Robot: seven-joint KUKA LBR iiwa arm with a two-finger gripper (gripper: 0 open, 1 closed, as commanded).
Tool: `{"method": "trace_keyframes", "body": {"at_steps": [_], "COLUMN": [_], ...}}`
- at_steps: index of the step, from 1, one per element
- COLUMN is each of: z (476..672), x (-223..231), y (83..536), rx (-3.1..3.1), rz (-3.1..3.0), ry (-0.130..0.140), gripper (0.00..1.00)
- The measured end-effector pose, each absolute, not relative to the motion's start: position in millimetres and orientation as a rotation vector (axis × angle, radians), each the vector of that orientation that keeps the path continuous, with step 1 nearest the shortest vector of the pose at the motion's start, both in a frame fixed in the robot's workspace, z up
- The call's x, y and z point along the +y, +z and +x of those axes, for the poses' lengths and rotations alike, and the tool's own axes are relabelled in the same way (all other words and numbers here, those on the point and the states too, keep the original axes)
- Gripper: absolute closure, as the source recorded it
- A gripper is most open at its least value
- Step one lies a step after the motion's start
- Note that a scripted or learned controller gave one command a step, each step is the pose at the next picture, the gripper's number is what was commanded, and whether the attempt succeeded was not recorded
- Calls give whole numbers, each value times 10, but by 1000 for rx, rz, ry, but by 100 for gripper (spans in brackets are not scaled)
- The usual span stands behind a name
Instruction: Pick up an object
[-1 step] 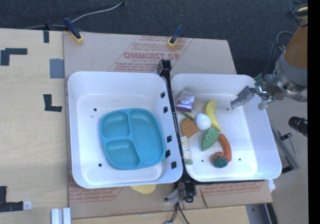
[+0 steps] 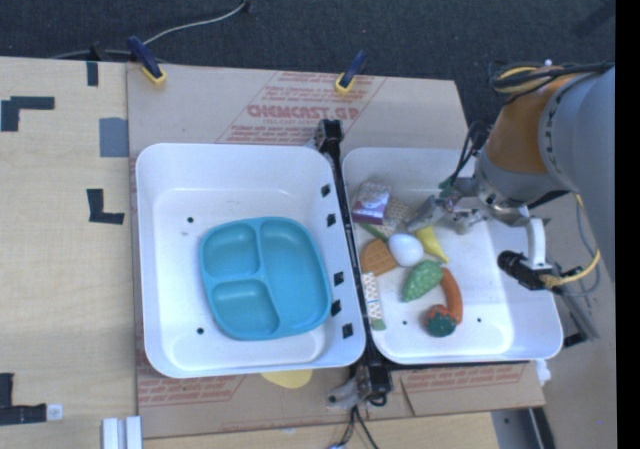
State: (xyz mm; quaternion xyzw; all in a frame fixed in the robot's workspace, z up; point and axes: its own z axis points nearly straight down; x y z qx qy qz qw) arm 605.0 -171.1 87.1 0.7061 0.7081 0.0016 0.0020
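The right bin (image 2: pixel 520 322) holds several toy foods in a loose pile at its left half. Among them are a white egg (image 2: pixel 405 249), a yellow piece (image 2: pixel 431 241), a green vegetable (image 2: pixel 422 280), an orange carrot (image 2: pixel 453 295), a brown round piece (image 2: pixel 377 258) and a purple packet (image 2: pixel 372 200). A small red and green item (image 2: pixel 438 322) lies nearest the front. My gripper (image 2: pixel 441 214) hangs low over the back of the pile, just above the yellow piece and right of the packet. Nothing shows as held in it.
The left bin (image 2: pixel 165 187) holds a blue divided plate (image 2: pixel 265 277). A black divider with clips (image 2: pixel 340 227) runs between the bins. The arm's grey and orange wrist (image 2: pixel 540 137) and a black cable fitting (image 2: pixel 520 267) hang over the right bin's right side.
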Motion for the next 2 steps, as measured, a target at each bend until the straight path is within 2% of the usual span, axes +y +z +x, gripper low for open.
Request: {"method": "trace_keyframes", "body": {"at_steps": [1, 2], "z": [6049, 6099], "x": [-1722, -432], "y": [969, 1844], "rx": [2219, 2226], "rz": [2213, 2219], "ry": [2, 1], "gripper": [100, 100]}}
